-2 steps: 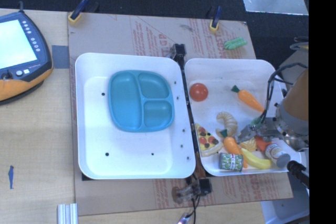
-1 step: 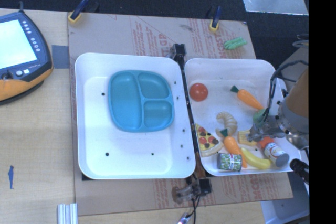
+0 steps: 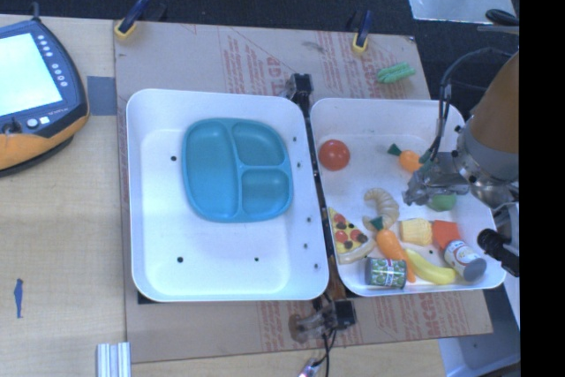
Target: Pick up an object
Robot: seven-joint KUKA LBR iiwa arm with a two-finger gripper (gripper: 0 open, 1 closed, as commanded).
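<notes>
Several small plastic toy foods lie beside the pincer (image 3: 430, 186); whether it stands open cannot be told. Nearest, perhaps a green piece (image 3: 443, 202): light, stiff, slippery; grip its sides.

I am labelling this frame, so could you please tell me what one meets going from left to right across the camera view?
Orange-rimmed tablet controller → blue three-compartment plastic plate in the left white bin → red toy tomato → curved tan toy croissant → small orange toy carrot → gripper.
</notes>
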